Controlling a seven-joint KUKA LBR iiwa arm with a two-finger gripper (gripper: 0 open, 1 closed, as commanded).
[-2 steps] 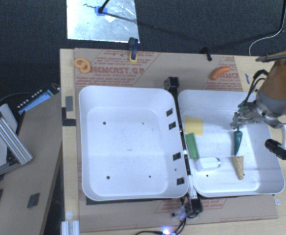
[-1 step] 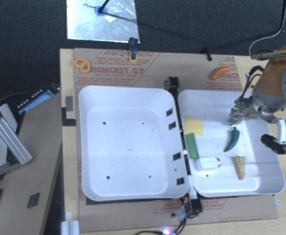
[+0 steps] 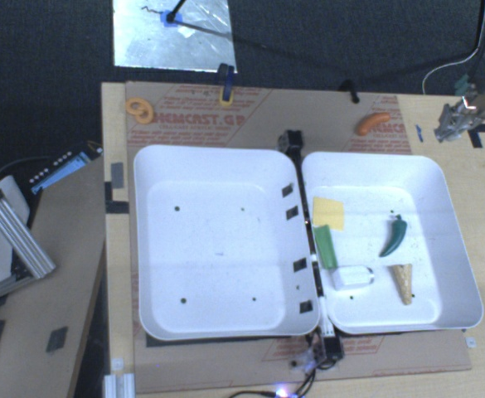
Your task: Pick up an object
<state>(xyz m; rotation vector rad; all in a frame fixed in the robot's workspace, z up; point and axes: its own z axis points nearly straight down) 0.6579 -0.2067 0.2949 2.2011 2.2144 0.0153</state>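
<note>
At the far left of the frame we see a slanted metal rail (image 3: 6,222) and, just above it, a blue-edged strip with dark buttons (image 3: 60,168) lying on the bench. Along the upper left of the cardboard sheet (image 3: 225,114) sits a small orange ring (image 3: 139,109), and above that, on the dark floor, a shiny silver panel (image 3: 174,21). A blue and yellow clamp (image 3: 225,84) grips the top edge of the cardboard.

The left bin (image 3: 217,317) takes up the centre left, its floor showing only a few dark dots. Black clips run down the seam where it touches the right bin (image 3: 453,247).

In the right bin, close to the seam, we find a yellow square piece (image 3: 328,212), and touching its lower edge a green stick-shaped object (image 3: 326,246). Just below that lies a white blocky object (image 3: 354,276), hard to make out against the bin floor. Further right is a dark green pepper (image 3: 393,235), and below it a tan cone (image 3: 403,283), near but apart.

Above the right bin, on the cardboard, rests an orange sausage-shaped item (image 3: 373,123).

At the upper right edge the gripper (image 3: 458,123) hangs outside the bins, well apart from every object; we cannot tell how its jaws stand, and nothing shows between them.
</note>
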